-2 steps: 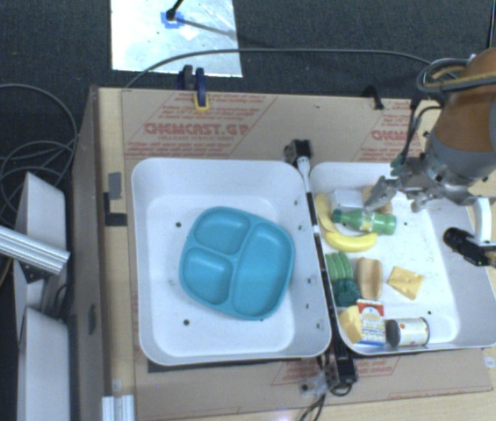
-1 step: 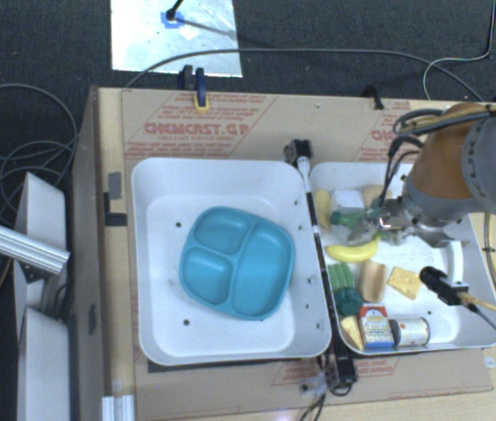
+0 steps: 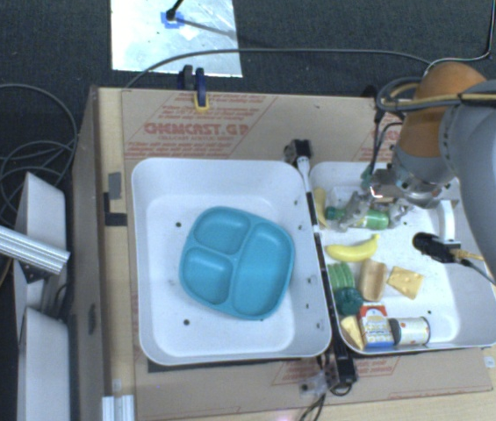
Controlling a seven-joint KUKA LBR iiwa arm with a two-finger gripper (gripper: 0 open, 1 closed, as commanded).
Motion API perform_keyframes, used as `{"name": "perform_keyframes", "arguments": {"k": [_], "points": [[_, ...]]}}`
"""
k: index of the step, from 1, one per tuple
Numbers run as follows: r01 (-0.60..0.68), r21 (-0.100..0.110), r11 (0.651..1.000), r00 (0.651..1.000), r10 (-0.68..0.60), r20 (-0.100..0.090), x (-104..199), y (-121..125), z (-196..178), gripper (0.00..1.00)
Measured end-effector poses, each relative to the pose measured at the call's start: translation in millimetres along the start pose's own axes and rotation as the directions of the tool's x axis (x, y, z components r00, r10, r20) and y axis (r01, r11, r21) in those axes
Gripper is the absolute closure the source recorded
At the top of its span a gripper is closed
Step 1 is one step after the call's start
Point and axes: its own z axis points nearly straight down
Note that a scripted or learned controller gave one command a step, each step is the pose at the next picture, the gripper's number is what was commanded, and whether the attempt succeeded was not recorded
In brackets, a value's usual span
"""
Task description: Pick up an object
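White right bin (image 3: 485, 318) with tool (image 3: 372, 202), finger state indiscernible, lowered at its 11 o'clock corner over green clutter (image 3: 351, 214) above the banana (image 3: 353, 250): approach step; next, close and lift.

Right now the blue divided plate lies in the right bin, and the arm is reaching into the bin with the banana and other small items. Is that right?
Not quite. The camera view shows the blue divided plate in the left bin, not the right one. The rest holds: the gripper is down in the right bin, where the banana lies among other small items.
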Motion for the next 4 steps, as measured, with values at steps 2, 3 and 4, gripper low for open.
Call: {"name": "perform_keyframes", "arguments": {"k": [2, 3, 4], "points": [[-0.003, -0.107, 0.994, 1.0, 0.004, 0.01, 68, -80, -106, 1.0], [-0.005, -0.105, 0.994, 1.0, 0.006, 0.01, 68, -80, -104, 0.0], [-0.007, -0.102, 0.995, 1.0, 0.008, 0.01, 24, -73, -13, 0.0]]}}
